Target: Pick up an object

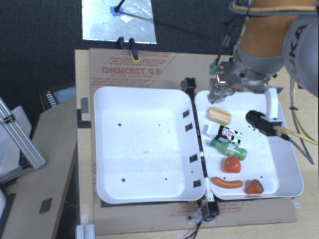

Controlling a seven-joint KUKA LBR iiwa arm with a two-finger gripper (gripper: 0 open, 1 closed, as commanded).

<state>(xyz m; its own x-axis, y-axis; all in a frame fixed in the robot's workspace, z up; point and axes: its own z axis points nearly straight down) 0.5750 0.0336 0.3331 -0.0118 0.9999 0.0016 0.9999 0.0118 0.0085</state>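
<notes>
Okay, feed is up, sweeping from the left. At the far left edge I see a slanted aluminium rail [21, 139] off the bench. Up top there's a shiny silver sheet [118, 13] on the dark floor, and just below it a blue clamp [133, 46] on the far edge of the cardboard sheet [132, 68] with red lettering that lies under both bins.

Now the left bin [139, 143], white and shallow, with its right wall against the right bin [285, 158].

Into the right bin, where the candidates for the pick all lie in its left half. Nearest the far wall there's a tan bread roll [219, 115] lying on its side. Just in front of it is a small black-and-white patterned carton [230, 134], touching or almost touching the green bottle [229, 150], which lies flat and slanted. In front of the bottle is a red tomato [231, 165]. Along the near wall I've got an orange sausage [227, 183], and right of it, a little apart, a red strawberry [254, 186].

The gripper [218, 95] hangs over the bin's far left corner, just behind the bread roll, pointing down. From this angle I can't tell whether it's open or closed, or whether it touches the roll. Above it, the grey and orange arm [271, 19] comes in from the upper right
</notes>
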